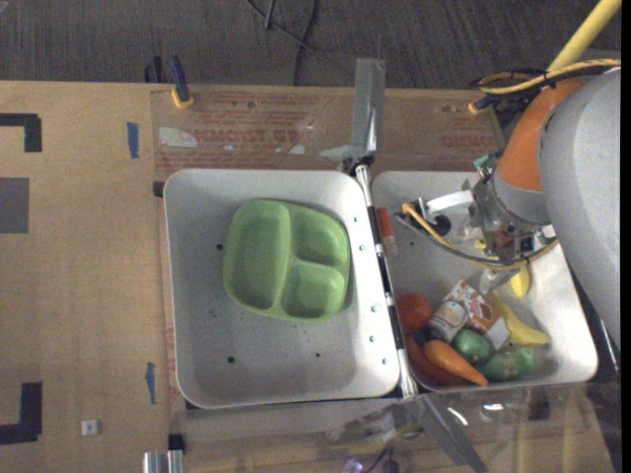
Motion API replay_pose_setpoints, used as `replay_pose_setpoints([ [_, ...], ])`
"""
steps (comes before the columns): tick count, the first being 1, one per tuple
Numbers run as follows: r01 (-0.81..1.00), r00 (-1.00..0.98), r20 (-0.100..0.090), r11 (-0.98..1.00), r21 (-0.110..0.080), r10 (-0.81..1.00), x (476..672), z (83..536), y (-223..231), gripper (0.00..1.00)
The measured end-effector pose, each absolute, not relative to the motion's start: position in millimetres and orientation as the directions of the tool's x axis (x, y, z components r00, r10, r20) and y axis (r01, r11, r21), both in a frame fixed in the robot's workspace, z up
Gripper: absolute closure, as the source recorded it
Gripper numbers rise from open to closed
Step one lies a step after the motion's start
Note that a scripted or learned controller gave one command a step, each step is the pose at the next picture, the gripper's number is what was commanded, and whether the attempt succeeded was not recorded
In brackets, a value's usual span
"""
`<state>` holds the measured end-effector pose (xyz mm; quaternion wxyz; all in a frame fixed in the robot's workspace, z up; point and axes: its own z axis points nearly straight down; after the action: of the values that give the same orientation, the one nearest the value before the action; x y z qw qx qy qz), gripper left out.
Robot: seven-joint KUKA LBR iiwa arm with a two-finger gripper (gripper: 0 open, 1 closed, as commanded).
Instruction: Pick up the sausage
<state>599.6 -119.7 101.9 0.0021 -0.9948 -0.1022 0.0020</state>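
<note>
Currently listed, right bin [584,355]: one heap of play food crowded into the near corner, arm overhead.

Item 1, sausage [386,231]. Most likely the slim reddish-brown piece lying lengthwise against the left wall of the right bin, just beside the divider, well apart from the heap. Identification is not certain at this size.

Item 2, gripper [496,244]. Hangs over the middle of the right bin, among yellow cables [434,231], nearer the far wall than the heap. Whether it is open or closed cannot be told; nothing can be seen in its hold.

Item 3, heap. Carrot [455,361], banana [525,329], small carton [465,309], round green fruit [472,345], red piece [414,310] and a dark red piece [418,365] under the carrot, all touching or overlapping.

Item 4, left bin [179,264]. Holds a green divided plate [288,261]. Both bins stand on the worktop [79,264].

Risks, as judged:
- Wrong target. The dark red piece under the carrot could be mistaken for the sausage.
- Wall contact. The sausage hugs the bin wall, so one side of the gripper may strike the rim or land on the divider instead of clearing the piece.
- Roll-off. A round, narrow body closed on off-centre is likely to squirt out along the wall.
- Missed reach. The gripper sits to the right of the sausage; a descent from here would close on bare bin floor.
</note>
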Motion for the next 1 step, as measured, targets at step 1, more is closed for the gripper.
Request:
replay_pose_setpoints([
  [1, 0.252, 0.968, 0.001, -0.968, -0.001, 0.252, 654.2, 87.2, -152.0, 0.0],
])
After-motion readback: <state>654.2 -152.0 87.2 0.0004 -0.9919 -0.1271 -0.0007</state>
